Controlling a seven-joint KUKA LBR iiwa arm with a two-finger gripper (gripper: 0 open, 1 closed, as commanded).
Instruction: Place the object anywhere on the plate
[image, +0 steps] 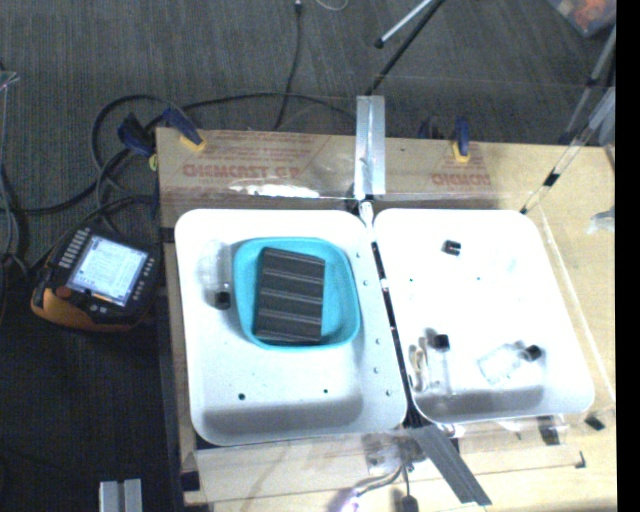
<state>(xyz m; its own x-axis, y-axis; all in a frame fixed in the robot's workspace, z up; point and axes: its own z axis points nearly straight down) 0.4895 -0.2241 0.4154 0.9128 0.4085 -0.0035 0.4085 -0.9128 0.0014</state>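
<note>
Lying on the turquoise plate (345, 300) in the left white bin (290, 400), a dark ribbed block (290, 295) has its long axis running near to far. Small clear items (500, 362) sit well apart in the right white bin (500, 260).

Bright overhead glare on white bins (290, 420), soft focus, dim floor
</note>
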